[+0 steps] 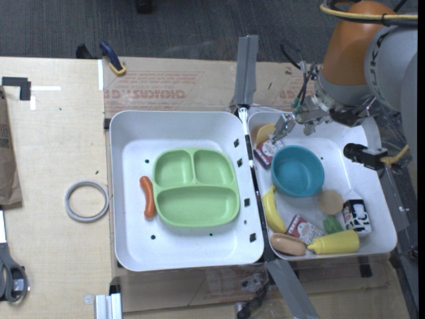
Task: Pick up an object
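**A pale wooden bench over dark carpet**

A light, wood-grained bench top fills the left side of the view. A flattened sheet of brown cardboard with reversed red lettering lies across its far part. Beyond the bench edge, dark grey carpeted floor runs along the top of the view. A grey ring of tape rests on the bench near its left side, with a blue-handled clamp gripping the far edge. A brown paper bag sits at the left border. A grey metal upright bar stands at the cardboard's right end. Light is even and soft.
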You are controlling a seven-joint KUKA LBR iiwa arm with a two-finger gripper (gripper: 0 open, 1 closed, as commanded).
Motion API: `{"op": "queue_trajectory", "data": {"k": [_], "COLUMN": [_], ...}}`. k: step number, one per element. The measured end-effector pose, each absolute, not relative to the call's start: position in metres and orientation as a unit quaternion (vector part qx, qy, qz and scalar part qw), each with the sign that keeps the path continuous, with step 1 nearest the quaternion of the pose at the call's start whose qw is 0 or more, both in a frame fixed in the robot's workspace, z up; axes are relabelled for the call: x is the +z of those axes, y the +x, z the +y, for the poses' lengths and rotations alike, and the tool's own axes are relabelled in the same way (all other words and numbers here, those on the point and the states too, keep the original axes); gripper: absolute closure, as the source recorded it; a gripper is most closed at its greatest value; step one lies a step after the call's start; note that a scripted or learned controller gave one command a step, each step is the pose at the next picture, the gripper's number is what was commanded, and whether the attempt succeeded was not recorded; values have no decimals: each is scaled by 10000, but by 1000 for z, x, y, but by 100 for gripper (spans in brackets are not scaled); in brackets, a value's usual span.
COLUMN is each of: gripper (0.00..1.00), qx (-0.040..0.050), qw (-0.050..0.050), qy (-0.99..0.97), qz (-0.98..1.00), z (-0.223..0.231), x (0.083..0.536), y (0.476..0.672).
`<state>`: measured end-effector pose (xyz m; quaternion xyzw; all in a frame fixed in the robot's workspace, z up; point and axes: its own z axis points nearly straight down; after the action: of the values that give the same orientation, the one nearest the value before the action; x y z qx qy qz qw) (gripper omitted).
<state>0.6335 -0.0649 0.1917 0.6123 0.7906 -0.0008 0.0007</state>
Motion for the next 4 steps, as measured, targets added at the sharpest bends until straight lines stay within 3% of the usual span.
{"op": "queue_trajectory", "data": {"k": [1,2,3,4], "gripper": [0,0,100,100], "qx": [-14,-10,-32,-19], "qw": [-7,2,36,41], "qy": [5694,5637,5641,6417], "qz": [8221,8259,8257,7669], "z": [-110,-101,-106,-67], "x": [116,92,104,193], "y": [631,637,638,611]}}
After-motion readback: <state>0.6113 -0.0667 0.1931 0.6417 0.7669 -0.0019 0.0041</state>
